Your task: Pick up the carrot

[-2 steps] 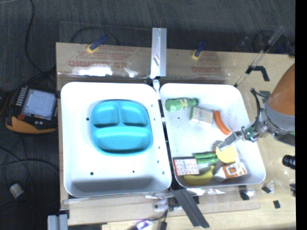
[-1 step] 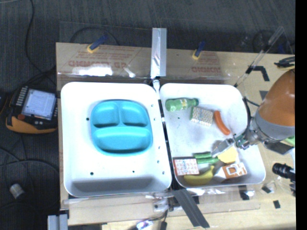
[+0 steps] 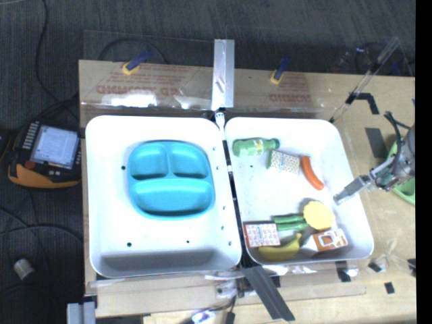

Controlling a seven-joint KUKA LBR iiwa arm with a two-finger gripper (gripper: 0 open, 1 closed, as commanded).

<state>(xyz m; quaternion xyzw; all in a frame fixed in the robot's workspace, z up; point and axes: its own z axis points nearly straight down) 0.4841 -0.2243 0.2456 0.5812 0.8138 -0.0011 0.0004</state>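
The carrot (image 3: 311, 172) is a small orange stick lying at a slant in the upper right part of the right bin (image 3: 337, 135). It lies bare, just right of a patterned packet (image 3: 284, 161). My gripper (image 3: 352, 188) sits at the bin's right rim, low and to the right of the carrot, a short gap away from it. Nothing is seen held in it.
A green bottle (image 3: 255, 146) lies at the bin's back. A yellow disc (image 3: 318, 214), a green vegetable (image 3: 290, 220), a banana (image 3: 280, 250), a red-and-white box (image 3: 262, 234) and an orange box (image 3: 331, 239) crowd the front. A blue sectioned plate (image 3: 170, 179) sits in the left bin.
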